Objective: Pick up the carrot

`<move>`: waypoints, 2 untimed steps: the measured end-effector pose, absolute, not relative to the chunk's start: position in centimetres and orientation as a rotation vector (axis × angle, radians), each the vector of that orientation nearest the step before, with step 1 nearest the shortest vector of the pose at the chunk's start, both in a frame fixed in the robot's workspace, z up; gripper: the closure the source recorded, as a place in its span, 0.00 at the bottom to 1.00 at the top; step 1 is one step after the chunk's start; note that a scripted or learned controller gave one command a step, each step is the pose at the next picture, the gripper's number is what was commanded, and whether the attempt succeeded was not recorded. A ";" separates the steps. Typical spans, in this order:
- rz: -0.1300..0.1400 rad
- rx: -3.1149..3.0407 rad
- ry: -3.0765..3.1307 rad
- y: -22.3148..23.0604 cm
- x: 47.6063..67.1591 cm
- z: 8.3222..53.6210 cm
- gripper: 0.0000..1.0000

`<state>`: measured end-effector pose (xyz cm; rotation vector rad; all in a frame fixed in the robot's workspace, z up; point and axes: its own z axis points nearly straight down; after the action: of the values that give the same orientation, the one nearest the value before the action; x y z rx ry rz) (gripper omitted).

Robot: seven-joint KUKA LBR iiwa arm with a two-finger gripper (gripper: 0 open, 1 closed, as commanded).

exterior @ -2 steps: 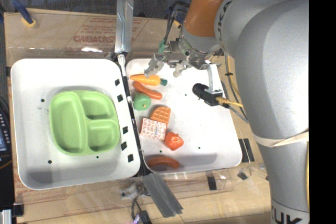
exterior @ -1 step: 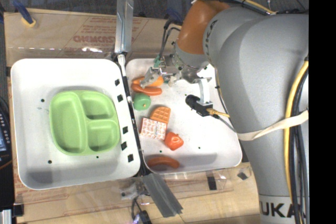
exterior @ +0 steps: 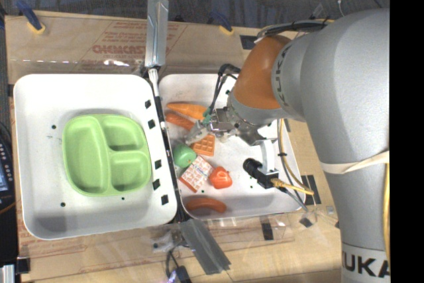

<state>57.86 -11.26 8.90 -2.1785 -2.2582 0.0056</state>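
Carrot (exterior: 187, 107) lay near the back-left corner of the right bin (exterior: 291, 203), beside a sausage (exterior: 179, 120), with the gripper (exterior: 211, 124) just next to it over a waffle (exterior: 205, 144). Whether the gripper was open or closed could not be told. A clean pick probably needed it centred across the carrot alone, clear of the sausage and the bin wall.
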 end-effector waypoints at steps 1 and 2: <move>0.006 -2.253 -2.185 -10.1 63.5 8.8 0.00; 0.006 -2.263 -2.176 -12.9 55.8 9.0 0.00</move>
<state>55.78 -12.92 8.96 -2.2625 -2.1757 0.0057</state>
